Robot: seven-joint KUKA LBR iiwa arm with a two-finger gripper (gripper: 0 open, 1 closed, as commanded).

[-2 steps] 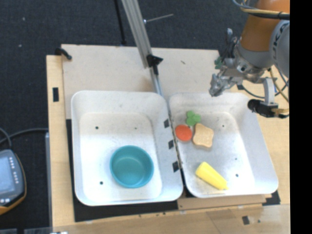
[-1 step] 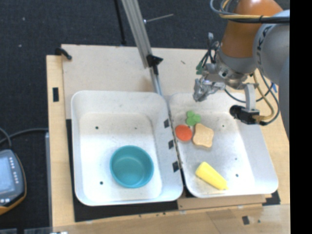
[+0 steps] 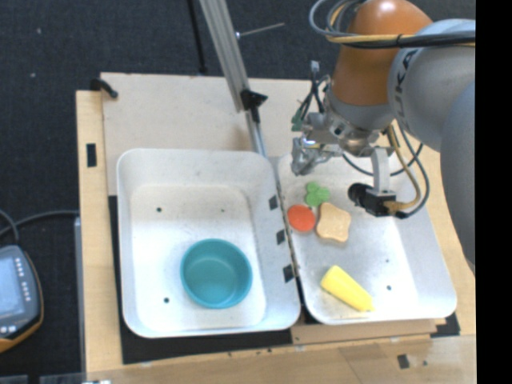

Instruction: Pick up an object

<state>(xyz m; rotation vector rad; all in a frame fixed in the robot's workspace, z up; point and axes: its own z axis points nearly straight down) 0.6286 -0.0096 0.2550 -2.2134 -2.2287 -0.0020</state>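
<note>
- arm (image 3: 416, 70) is reaching in from the right, grey body with orange band, wrist sitting over the far edge of the right bin (image 3: 424, 294)
- gripper (image 3: 304, 157) is hanging at the far left corner of the right bin, just beside the seam between the two bins, pointing down
- claw state: cannot tell, too small and cluttered with cables to read
- nothing is showing as gripped at the tip
- green piece (image 3: 318, 193) is lying just below the gripper in the right bin, near but looking apart from it
- red-orange round piece (image 3: 302, 218) is sitting just below the green piece, close to the bin's left wall
- tan bread-like piece (image 3: 334, 224) is lying beside the red one, on its right, touching or nearly so
- yellow piece (image 3: 346, 288) is lying nearer the front of the right bin, tilted, well apart from the other three
- black part (image 3: 372, 200) with cable is hanging off the wrist over the right bin, right of the tan piece
- teal bowl (image 3: 216, 273) is standing upright in the left bin (image 3: 160, 174), toward its front
- metal pole (image 3: 228, 54) is slanting up from behind the bins
</note>
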